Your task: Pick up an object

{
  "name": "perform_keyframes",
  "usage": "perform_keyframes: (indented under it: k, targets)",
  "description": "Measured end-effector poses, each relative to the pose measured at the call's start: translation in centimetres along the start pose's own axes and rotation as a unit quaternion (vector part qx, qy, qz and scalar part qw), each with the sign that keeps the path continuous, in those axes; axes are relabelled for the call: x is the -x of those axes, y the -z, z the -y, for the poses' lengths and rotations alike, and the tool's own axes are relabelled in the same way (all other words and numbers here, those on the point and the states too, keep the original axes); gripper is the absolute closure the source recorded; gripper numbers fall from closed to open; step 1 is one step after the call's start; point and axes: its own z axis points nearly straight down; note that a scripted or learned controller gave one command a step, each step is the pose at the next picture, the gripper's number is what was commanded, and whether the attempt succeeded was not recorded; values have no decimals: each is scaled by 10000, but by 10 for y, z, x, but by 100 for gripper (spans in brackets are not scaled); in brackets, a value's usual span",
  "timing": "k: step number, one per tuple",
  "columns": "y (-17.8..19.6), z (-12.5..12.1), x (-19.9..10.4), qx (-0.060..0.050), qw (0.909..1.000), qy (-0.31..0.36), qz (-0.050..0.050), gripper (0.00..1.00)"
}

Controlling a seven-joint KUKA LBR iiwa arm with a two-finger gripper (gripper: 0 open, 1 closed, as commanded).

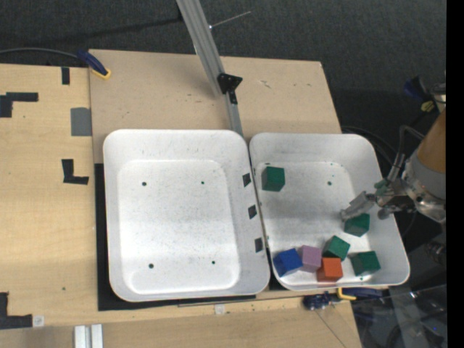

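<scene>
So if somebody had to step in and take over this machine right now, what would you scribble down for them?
Gripper: low over the right-hand white bin, near its right wall, just above a small green cube. I cannot tell whether it has hold of that cube.

Things: all blocks are in the right bin. One green cube sits alone near the top left. Along the front edge cluster a blue cube, a purple cube, an orange cube and two more green cubes.

Done: no block is visibly lifted yet.

Left: grip one block and raise it.
</scene>
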Motion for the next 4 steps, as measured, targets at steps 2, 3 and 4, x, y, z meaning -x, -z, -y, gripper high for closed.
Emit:
perform_keyframes:
  k: [2,3,4]
  targets:
    - [-45,-2,-5,-22,10000,1,-5,0]
    - [-88,-6,-12,20,10000,-5,20,0]
    - [-91,-11,-10,105,9999,2,42,0]
